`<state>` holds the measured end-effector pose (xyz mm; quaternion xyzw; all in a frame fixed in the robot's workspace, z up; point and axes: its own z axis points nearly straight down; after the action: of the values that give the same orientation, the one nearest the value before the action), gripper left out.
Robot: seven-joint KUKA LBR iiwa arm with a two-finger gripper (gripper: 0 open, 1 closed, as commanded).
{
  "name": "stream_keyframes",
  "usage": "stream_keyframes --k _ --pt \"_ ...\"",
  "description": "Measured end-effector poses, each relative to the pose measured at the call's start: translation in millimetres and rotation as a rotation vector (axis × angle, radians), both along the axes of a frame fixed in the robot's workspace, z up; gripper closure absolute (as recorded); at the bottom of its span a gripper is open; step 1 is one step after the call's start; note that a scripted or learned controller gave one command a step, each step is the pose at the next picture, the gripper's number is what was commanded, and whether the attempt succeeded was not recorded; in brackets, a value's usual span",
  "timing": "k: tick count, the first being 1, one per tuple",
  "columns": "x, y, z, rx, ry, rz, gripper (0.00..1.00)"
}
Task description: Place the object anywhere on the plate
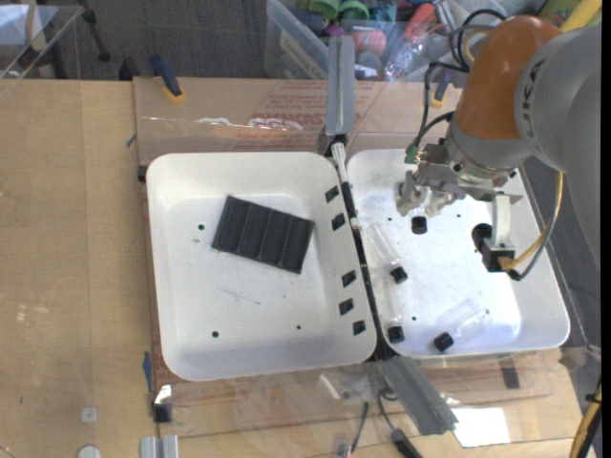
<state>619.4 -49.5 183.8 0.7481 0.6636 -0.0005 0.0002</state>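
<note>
A dark ribbed rectangular plate (263, 234) is seen lying flat in the left bin (181, 342), its long axis tilted from upper left down to lower right. Two white bins are counted on the counter (67, 256). In the right bin (544, 327), several clear tube-like objects with black caps are scattered; one (384, 251) lies near the divider, another (463, 321) near the front. The pincer (420, 198) is held low over the right bin; whether it is apart or together cannot be told
</note>
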Motion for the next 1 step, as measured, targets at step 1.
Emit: stream_keyframes --k 1 --pt "17.0 -6.4 0.1 0.000 0.000 -0.032 1.00"
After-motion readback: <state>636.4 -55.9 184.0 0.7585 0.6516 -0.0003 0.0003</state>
